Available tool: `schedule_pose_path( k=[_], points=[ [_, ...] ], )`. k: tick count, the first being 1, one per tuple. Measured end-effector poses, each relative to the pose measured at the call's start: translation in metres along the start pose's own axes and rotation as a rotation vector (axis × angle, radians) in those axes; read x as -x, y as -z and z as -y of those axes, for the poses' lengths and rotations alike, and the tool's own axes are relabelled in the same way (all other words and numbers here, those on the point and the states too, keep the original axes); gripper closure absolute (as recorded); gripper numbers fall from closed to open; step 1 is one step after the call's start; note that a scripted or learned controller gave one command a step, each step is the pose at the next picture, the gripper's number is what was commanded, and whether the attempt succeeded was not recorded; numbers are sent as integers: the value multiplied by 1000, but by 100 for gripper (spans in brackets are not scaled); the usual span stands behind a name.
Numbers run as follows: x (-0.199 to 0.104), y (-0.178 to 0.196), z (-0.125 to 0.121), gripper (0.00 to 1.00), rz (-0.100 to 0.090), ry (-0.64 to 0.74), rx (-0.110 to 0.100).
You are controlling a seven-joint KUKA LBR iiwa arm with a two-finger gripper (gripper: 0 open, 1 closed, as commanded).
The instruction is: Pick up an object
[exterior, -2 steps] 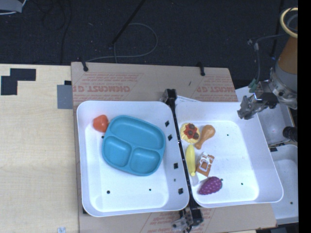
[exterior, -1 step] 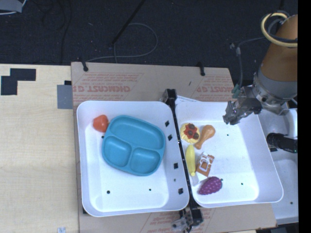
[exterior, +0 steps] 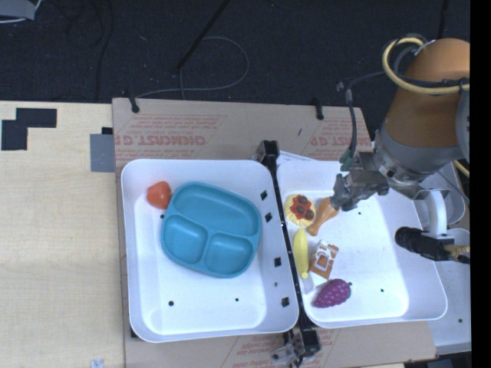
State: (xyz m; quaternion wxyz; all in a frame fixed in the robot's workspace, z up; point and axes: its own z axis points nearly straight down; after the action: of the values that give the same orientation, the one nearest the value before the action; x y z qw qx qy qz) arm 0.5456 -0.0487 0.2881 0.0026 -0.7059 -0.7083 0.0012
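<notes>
Gripper (exterior: 345,196) over right bin (exterior: 414,297), beside orange cone (exterior: 324,215); jaw state unclear. Cone likely light, rigid, slick plastic; grip mid-body.

Claw (exterior: 347,194) fingers too blurred to read; arm (exterior: 430,106) cut off at right edge.

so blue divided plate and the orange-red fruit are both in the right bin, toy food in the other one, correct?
Not quite: the camera view shows the blue divided plate and the orange-red fruit in the left bin. The toy food, such as the purple grapes, is in the other one, the right bin.
</notes>
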Motion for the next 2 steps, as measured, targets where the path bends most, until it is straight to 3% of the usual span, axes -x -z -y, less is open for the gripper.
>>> schedule_pose_path(
  k=[2],
  points=[
    [-96,-43,21,100,0,1,-2]
  ],
)
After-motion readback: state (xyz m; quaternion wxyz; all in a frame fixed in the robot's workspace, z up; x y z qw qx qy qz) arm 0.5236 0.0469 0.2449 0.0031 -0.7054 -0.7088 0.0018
